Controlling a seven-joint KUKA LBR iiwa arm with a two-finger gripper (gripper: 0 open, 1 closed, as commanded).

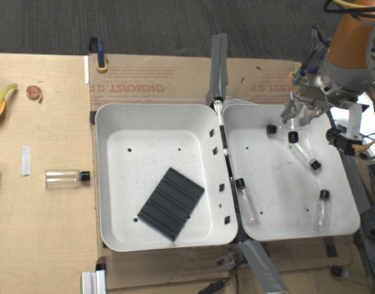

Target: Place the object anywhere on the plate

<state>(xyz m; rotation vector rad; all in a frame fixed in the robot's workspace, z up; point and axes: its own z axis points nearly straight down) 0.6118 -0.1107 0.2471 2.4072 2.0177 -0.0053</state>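
Nearest: plate (170, 203), dark, ridged, tilted. Right of plate: vials (322, 210) loose, clear, cylindrical. Gripper (295, 119) far right of plate, finger state unclear. Risks: rolling, slipping, missed grasp.

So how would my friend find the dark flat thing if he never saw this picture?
Look at the two white bins side by side and pick the left bin. Low in the middle of its floor lies the dark plate, turned at a slant. It is a flat, charcoal rectangle with ridges across it, nothing like the small clear vials with black caps in the right bin.
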